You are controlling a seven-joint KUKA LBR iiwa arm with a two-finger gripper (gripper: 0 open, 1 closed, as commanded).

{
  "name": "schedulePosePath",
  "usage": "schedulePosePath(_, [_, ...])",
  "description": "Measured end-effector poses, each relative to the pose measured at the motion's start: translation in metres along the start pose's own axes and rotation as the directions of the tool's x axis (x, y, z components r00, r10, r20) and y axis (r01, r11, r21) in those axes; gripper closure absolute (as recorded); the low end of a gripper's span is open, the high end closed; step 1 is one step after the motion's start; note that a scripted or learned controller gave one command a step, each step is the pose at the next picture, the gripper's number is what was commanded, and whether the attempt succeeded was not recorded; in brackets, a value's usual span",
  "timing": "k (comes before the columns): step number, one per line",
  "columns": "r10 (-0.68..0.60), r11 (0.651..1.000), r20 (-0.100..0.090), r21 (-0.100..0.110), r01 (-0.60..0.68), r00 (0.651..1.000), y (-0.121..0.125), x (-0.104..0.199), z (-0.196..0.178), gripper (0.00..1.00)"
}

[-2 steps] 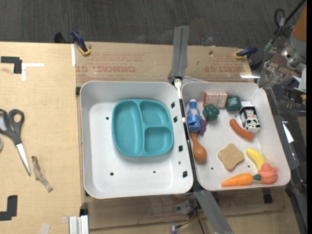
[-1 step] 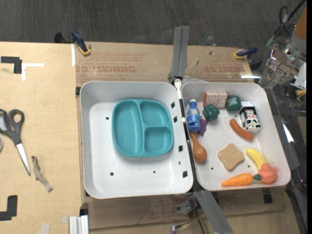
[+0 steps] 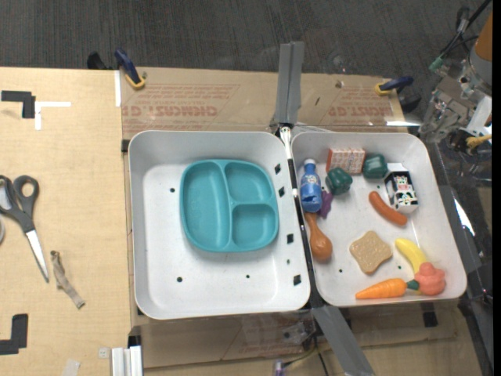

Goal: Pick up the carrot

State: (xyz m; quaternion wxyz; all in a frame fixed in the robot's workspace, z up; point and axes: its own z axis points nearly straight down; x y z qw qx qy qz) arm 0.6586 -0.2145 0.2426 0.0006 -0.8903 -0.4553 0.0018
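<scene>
Camera view, carrot at right bin near edge, beside slice of toast, gripper far right, grip state can't tell

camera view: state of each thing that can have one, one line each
carrot: lying flat at the right bin's near edge, not gripped
blue bottle: lying on its side, cap on
teal divided plate: right way up in the left bin
scissors: on the bench, blades shut
toast slice: lying flat
sausage: lying flat
</scene>
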Motion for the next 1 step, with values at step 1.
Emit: schedulePosePath(1, [0.266,0.964,0.000,0.002,-0.266,0.964,-0.0746,-0.0362,0.0049,1.00])
